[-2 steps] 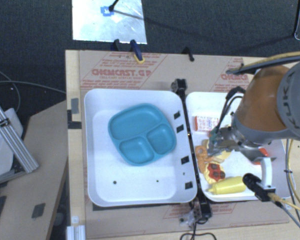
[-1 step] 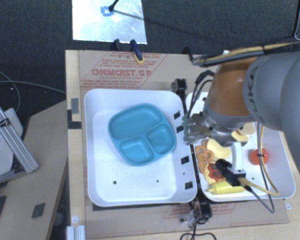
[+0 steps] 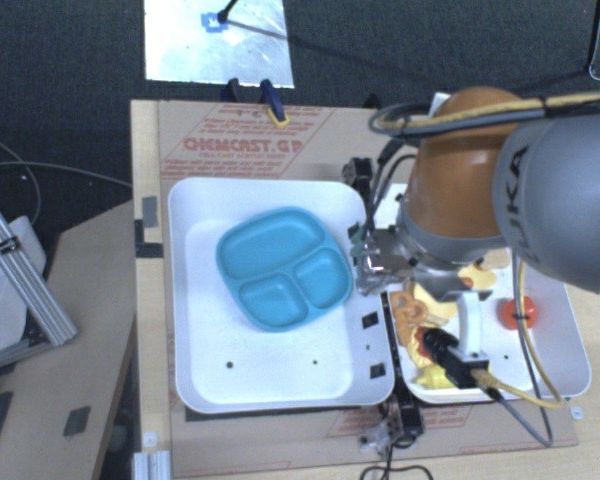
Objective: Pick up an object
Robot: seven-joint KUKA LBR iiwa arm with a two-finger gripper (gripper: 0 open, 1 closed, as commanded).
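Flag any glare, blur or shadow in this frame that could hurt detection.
Camera view: the shiny sheet at the top glares white; the blue tray in the left bin is sharp and evenly lit, with only soft shadow; the arm, close to the lens, looks soft and covers much of the right bin.

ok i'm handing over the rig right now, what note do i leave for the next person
Arm: low over the left side of the right bin; its wrist hides whether anything is held.
Things: blue plate in the left bin; orange piece and yellow piece by the wrist in the right bin, red-orange piece further right.
Done: no pick seen.
Left: grasp one object and lift it clear.
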